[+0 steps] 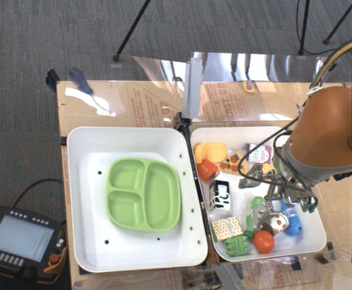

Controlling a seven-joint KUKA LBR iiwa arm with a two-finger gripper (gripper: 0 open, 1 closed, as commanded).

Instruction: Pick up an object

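Observation:
My gripper (pixel 276 205) hangs low in the right bin (pixel 251 132), under the orange wrist band (pixel 323 125), right above a cluster of toys. That cluster holds a green piece (pixel 257 203), a blue piece (pixel 293 224), a white and red figure (pixel 276 222) and a red ball (pixel 263 241). Further left lie a yellow toy (pixel 211 151), an orange-red toy (pixel 206 170), a black and white block (pixel 221 196), a patterned cracker block (pixel 226 228) and a green pod (pixel 236 245). A pink and white packet (pixel 259 154) sits at the back.
The left bin (pixel 85 144) holds a green three-compartment plate (pixel 144 194). A low wall (pixel 194 180) divides the two bins. Cables loop beside the wrist. A teach pendant (pixel 22 241) lies off the bench at the lower left.

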